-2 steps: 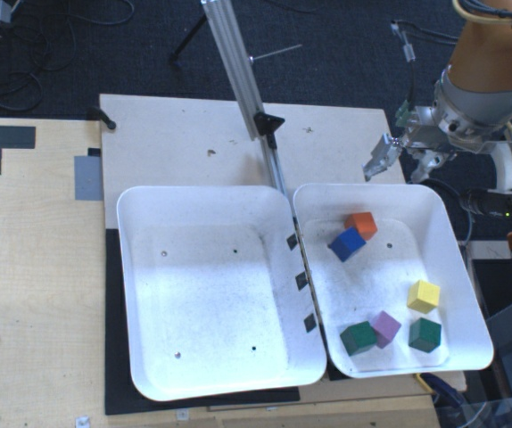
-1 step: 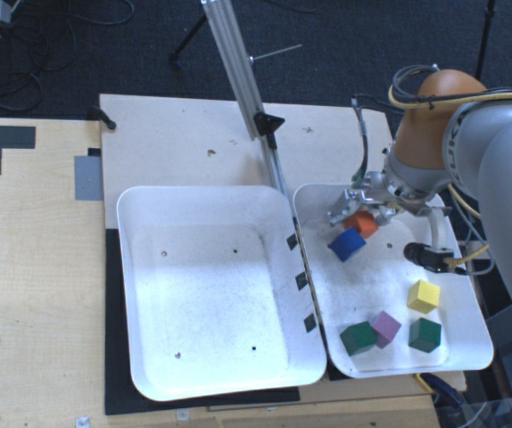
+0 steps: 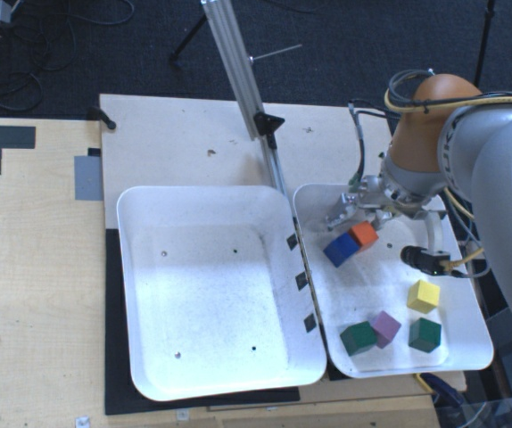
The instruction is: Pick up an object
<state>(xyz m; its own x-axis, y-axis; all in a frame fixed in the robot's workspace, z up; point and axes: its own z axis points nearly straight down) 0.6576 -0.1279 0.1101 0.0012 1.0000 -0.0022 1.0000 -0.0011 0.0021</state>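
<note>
Hovering over the right bin (image 3: 470, 350), hand (image 3: 352, 214) just above blue block (image 3: 340, 251), grip state unclear; no legible writing.

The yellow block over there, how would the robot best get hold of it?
Probably from straight above, pinching two opposite flat sides. The yellow block sits alone in the right bin, apart from the green cube below it, so there looks to be room on either side.
</note>
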